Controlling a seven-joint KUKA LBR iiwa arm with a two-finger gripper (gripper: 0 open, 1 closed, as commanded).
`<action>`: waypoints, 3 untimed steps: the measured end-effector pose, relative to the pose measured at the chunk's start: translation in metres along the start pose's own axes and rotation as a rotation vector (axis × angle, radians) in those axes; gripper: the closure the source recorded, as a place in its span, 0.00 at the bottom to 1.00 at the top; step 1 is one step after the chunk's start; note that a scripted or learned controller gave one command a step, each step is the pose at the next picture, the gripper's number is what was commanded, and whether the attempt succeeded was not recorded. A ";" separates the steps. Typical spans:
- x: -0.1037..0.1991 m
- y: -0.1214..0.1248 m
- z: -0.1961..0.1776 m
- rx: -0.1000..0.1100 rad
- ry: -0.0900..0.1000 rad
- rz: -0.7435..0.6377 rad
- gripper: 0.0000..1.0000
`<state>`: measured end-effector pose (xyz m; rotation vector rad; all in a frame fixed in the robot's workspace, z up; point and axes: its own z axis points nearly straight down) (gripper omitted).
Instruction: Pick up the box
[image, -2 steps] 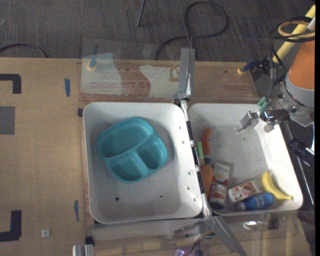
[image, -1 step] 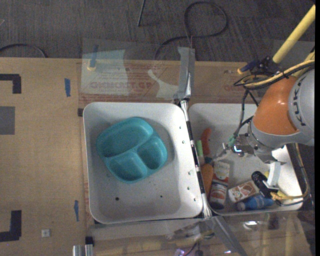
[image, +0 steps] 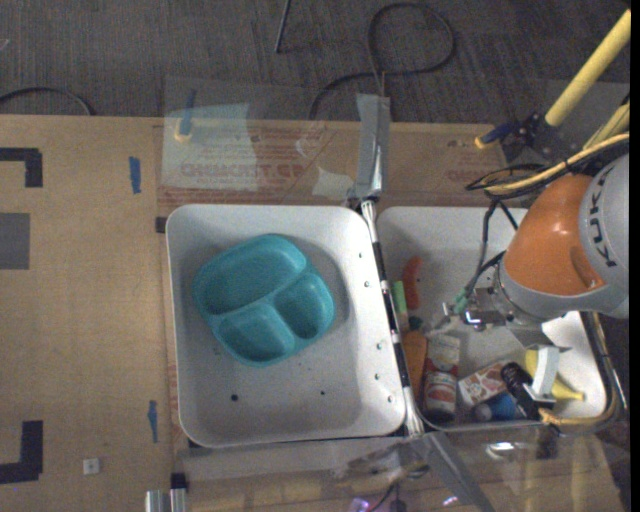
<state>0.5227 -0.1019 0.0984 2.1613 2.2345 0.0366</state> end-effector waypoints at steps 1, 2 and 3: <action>0.002 0.021 -0.035 0.040 0.005 0.092 0.00; -0.019 0.145 0.018 0.038 0.003 0.147 0.00; 0.013 0.149 -0.080 0.041 0.000 0.274 0.00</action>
